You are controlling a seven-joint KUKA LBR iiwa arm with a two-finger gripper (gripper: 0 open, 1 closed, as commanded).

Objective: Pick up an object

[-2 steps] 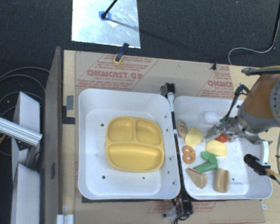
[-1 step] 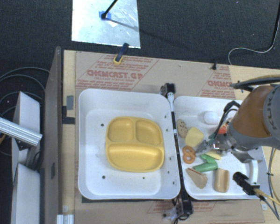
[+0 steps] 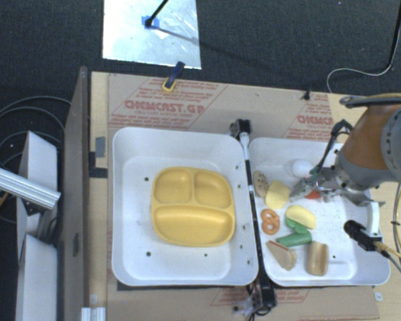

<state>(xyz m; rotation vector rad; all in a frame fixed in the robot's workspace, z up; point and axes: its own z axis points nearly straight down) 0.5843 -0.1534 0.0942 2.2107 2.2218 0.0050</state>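
Your gripper (image 3: 311, 190) sits low over the right bin (image 3: 368, 264), reaching in from the right at the end of the grey arm (image 3: 382, 149) with its orange band; you cannot tell from this view how it is set, because the wrist hardware hides its tip. Something small and red (image 3: 312, 194) shows right at that tip, too hidden to name.

Look around the tip and you find the bin's objects: a white ball (image 3: 300, 168) just behind it, a pale yellow wedge (image 3: 277, 195) just to its left, and a brown speckled piece (image 3: 260, 182) near the divider. In front lie a yellow lemon-shaped piece (image 3: 301, 216), a green piece (image 3: 294, 238) touching it, an orange pretzel (image 3: 270, 221), a tan wedge (image 3: 282, 255) and a bread-like roll (image 3: 317, 258). None of these is visibly held.

Over in the left bin (image 3: 132, 253) you have a yellow divided tray (image 3: 193, 206), lying flat in the middle, well apart from the arm.
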